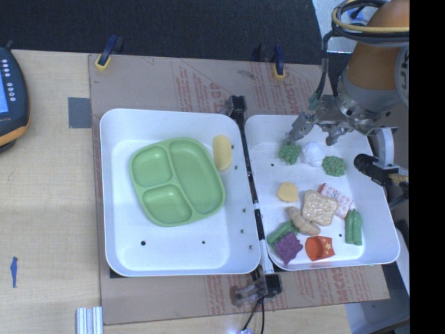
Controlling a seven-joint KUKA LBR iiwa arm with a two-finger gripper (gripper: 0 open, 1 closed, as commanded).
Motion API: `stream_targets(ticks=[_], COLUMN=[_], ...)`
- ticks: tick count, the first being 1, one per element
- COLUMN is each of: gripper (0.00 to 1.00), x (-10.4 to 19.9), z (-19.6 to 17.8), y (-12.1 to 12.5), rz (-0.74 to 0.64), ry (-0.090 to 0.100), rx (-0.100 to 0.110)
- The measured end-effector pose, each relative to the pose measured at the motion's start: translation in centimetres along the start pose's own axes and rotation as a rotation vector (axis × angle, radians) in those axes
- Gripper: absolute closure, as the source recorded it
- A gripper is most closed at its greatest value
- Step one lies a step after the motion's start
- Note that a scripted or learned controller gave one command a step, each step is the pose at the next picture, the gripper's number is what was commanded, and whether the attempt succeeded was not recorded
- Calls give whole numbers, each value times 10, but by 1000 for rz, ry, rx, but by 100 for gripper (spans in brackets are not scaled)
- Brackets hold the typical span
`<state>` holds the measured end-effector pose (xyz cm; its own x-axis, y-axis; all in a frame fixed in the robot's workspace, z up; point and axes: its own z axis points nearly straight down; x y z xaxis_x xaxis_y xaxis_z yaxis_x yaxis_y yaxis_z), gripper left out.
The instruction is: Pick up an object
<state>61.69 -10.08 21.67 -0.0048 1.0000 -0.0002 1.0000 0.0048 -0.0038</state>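
Note:
My gripper (314, 136) hangs over the far end of the right bin (375, 256), its two fingers spread open with nothing between them. Just below the fingertips lie a dark green broccoli piece (290, 153), a small white lump (313, 153) and a light green bumpy piece (334, 165). Farther toward the front of this bin are a yellow piece (288, 191), a square cracker (320, 207), a red and white packet (336, 196), a green pickle (354, 227), a red piece (319, 248) and purple grapes (288, 246).
The left bin (118, 249) holds a green divided plate (177, 181) and a yellow piece (222, 152) by its right wall. A black divider rail (247, 179) runs between the bins. A handheld pendant (10, 96) lies at the bench's left edge.

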Motion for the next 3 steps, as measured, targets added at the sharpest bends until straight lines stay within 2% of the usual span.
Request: stream_targets(ticks=[1,2,3], gripper=[0,0,0], x=[-20,-4,-60], z=[71,128,87], y=[37,38,40], rz=[-1,-2,5], ry=[-3,0,-3], rx=[2,7,-5])
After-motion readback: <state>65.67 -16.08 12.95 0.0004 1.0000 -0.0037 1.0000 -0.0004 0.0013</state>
